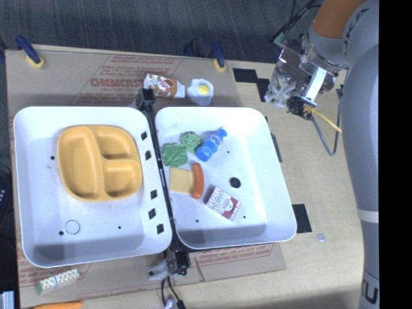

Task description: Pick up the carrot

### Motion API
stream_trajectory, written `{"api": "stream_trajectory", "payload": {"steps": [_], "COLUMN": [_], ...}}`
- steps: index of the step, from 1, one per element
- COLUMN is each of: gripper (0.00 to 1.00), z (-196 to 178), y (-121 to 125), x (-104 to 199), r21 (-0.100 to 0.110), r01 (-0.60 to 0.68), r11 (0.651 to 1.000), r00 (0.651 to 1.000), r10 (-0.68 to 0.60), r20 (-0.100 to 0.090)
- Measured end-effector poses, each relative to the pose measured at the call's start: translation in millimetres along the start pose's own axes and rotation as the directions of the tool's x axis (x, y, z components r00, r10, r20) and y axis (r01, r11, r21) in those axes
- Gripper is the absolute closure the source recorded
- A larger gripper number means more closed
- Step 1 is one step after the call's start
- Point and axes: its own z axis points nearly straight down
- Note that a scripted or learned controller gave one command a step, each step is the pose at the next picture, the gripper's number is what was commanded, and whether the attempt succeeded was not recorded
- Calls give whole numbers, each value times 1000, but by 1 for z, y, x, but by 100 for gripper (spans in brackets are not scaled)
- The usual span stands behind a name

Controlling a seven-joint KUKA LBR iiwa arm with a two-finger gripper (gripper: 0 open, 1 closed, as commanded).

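The gripper [283, 95] is being held above the bench beyond the right bin's [273, 172] far right corner; whether it is released or clenched cannot be told. The carrot [58, 305] is being seen at the bench's near left edge, outside the left bin [26, 192].

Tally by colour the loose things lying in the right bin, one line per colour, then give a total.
Green: 2, leafy piece and round piece
Blue: 1, bottle
Yellow: 1, wedge
Orange-red: 1, sausage-shaped piece
Red and white: 1, packet
Total: 6
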Motion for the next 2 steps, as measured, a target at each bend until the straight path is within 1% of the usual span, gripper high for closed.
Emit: {"api": "stream_trajectory", "payload": {"steps": [1,2], "gripper": [100,100], "z": [-10,12], "y": [-1,-9], "x": [1,-5], "r21": [3,0], "r01": [8,-38], "r11": [1000,999], "r00": [1000,999], "r10": [-8,38], "r20": [0,2]}}
